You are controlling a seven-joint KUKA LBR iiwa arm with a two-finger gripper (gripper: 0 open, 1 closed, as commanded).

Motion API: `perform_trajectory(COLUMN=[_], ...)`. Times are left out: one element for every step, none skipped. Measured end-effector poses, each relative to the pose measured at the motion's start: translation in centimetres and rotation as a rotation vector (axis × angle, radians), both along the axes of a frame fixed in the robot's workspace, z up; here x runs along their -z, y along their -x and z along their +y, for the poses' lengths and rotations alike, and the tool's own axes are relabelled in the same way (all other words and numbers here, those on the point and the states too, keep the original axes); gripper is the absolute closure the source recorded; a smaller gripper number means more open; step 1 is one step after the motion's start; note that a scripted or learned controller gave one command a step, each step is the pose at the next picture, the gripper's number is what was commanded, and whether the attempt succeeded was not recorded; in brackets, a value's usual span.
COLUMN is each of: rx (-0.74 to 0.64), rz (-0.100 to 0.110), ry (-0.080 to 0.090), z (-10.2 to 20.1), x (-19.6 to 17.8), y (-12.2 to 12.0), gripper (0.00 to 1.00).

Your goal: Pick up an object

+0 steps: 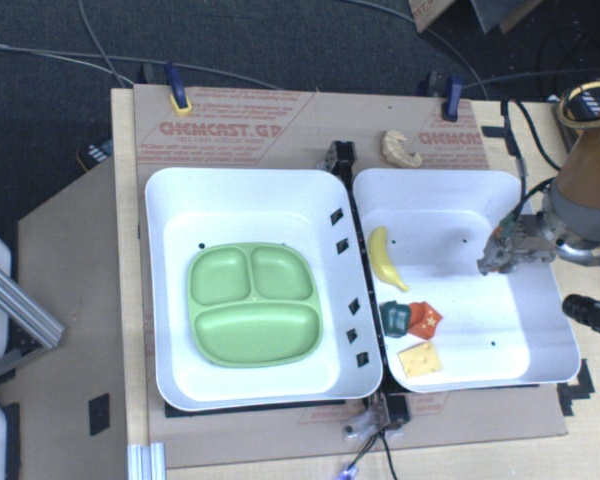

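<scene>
Two shallow white bins are seen side by side on the bench. The left bin is largely taken up by a green divided tray, with bare white floor left around it on all sides. In the right bin, the objects are gathered along the left wall, so that the middle and right of the floor are left open. The gripper is held over that open floor, toward the right edge of the bin, well apart from the objects. Whether it is wide or narrow cannot be told, and nothing is seen held in it.

A yellow banana is seen lying just beside the dividing wall. It is small, curved and plain yellow. Its long axis runs from far to near, with the near tip bent slightly to the right. Nearer along the same wall, a dark green block, a red piece and a yellow wedge are clustered close together.

A beige object is seen on the bench beyond the right bin.
</scene>
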State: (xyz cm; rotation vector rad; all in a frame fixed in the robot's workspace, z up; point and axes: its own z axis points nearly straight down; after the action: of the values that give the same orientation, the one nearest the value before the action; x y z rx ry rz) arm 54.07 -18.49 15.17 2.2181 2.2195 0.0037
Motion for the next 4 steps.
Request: perform_trajectory(rx=[-0.001,-0.001,-0.006,-0.006], rz=[-0.002,-0.002,0.005,0.005], ry=[0.001,0.001,-0.004,-0.004], z=[0.3,0.5,6.5,11.0], x=[-4.5,-8.9,-8.1,-8.3], y=[-0.4,-0.8,-2.0,-2.5], gripper=[1.00,1.00,1.00,1.00])
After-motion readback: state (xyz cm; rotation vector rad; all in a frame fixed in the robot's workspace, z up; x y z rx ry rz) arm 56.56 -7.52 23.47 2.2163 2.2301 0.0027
